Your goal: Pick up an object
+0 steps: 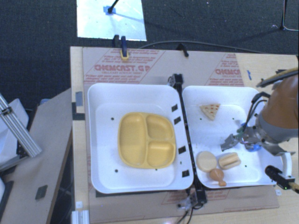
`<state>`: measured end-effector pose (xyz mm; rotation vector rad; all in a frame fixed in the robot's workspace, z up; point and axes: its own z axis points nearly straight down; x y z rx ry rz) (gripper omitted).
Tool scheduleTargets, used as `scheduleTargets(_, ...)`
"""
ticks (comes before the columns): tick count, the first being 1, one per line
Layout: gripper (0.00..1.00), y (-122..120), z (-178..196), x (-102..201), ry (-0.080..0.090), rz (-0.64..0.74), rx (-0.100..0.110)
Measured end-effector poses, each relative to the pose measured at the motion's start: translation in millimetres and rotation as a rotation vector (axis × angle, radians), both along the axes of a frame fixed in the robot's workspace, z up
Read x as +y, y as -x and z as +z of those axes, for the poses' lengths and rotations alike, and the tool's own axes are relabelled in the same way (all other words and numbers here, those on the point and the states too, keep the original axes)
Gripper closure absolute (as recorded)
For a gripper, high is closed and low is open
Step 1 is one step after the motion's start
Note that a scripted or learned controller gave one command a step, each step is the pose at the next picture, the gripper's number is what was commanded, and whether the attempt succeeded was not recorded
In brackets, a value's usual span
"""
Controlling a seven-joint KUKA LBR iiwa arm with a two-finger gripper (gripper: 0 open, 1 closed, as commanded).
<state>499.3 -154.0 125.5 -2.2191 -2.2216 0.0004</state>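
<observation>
Bench (154, 62) with two white bins side by side. Left bin (105, 101) holds a yellow tray (147, 140) with three compartments, lying flat near the bin's middle.

Right bin (233, 94) holds four small food pieces. A wedge (210, 110), tan with a grid pattern, lies at about 11 o'clock in the bin, well apart from the others. A round disc (206, 161), pale tan, lies at about 7 o'clock. A bun (229, 160), oblong and light brown, lies just beside the disc on its 3 o'clock side; touching or a hair apart, cannot tell. A drumstick (217, 175), orange-brown, lies at 6 o'clock of the disc, close to the bin's near wall.

Arm (282, 111) comes in from 3 o'clock, orange band over the right bin's right wall. Gripper (232, 141) sits low over the bin floor, at 12 o'clock of the bun and near it, not touching any piece as far as seen. Nothing visible between its tips. Whether it is spread or pressed together: cannot tell, the tip reads as one dark grey shape. A small blue spot (252, 147) shows by the wrist.
</observation>
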Motion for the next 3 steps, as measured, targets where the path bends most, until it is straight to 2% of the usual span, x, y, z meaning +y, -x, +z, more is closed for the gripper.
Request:
scheduleTargets(1, 0.00, 0, -43, 0, 0.000, 0.000, 0.000)
scheduleTargets(2, 1.00, -2, -30, 0, 0.001, 0.001, -0.004)
scheduleTargets(3, 1.00, -2, 14, -6, 0.003, 0.001, -0.006)
